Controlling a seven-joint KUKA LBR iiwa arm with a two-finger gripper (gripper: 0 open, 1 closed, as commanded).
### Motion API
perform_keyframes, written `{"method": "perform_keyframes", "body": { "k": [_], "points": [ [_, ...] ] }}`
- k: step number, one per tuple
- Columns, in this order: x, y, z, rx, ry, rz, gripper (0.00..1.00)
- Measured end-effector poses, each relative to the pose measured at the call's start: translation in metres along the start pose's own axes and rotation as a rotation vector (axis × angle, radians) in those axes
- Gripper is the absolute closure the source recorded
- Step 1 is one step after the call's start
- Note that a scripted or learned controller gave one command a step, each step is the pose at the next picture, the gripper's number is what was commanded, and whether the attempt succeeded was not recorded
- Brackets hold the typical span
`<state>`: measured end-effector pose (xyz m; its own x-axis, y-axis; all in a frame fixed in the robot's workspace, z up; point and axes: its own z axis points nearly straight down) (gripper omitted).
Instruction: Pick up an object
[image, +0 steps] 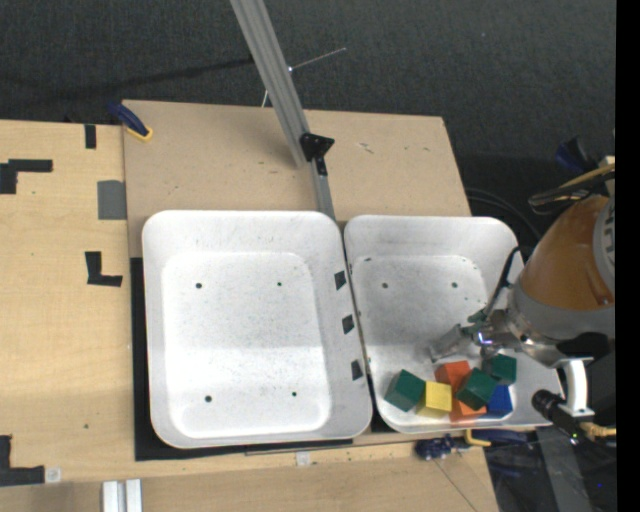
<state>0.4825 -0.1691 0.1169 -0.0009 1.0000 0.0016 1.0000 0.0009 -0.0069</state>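
On the far left, the wooden bench (60, 300) carried some black tape marks, and a small blue and yellow item (131, 120) lay near its upper edge. A grey metal pole (283, 85) ran down at a slant from the top and ended at a black clamp (316, 147) just above the bins.

The left bin (245, 235) was white and shallow, with only small dark dots on its floor. Beside it, touching along the middle edge, stood the right bin (420, 240).

The blocks were gathered in the lower right corner of the right bin. From the left there was a dark green block (405, 388), then a yellow block (438, 398) touching it, then an orange block (453, 372) and another green block (480, 387), and a blue block (501, 401) near the bin's wall. One more green block (502, 368) lay a little higher.

The tool (480, 335) was low over this pile, just above the orange block, and the arm (565, 270) with its orange band came in from the right. I cannot tell how the tool was set, because its tip was too small and blurred. No block was visibly between its fingers.
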Motion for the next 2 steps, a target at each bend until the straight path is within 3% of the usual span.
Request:
{"method": "perform_keyframes", "body": {
  "k": [1,2],
  "points": [
    [0.000,0.001,-0.012,-0.003,0.000,-0.001,1.00],
    [-0.001,0.003,-0.054,-0.010,-0.003,0.000,1.00]
  ]
}}
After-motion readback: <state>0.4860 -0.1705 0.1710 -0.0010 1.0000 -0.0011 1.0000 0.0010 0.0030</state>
